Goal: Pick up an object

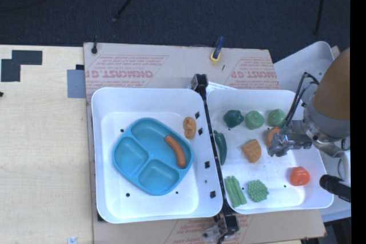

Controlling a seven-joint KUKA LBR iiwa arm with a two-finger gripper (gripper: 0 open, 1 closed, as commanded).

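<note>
Orange piece [272, 135], small, is lying in the right bin [320, 203], right of centre in the frame, just below the pale green ball [276, 117]; the gripper [278, 144] is sitting right against it, partly covering it. Whether the gripper is released or clenched cannot be told, nor whether the piece is being gripped at all. Also lying in the right bin: dark green lump [233, 118] and light green ball [254, 119] along the top row, tan chunk [251, 150] mid-bin, dark pepper [220, 147] against the left wall, green stalks [234, 190] and bumpy green ball [257, 191] at the bottom, red tomato [299, 176] at lower right. Left bin [108, 203] is holding a blue tray [134, 157] with a sausage [175, 151] resting on it and a small orange-brown item [189, 127] just beside the tray. Handling note, as judgement: the grasp is likely going best centred on the orange piece, dropping straight down, avoiding nudging the pale green ball above, and lifting vertically before travelling.
</note>
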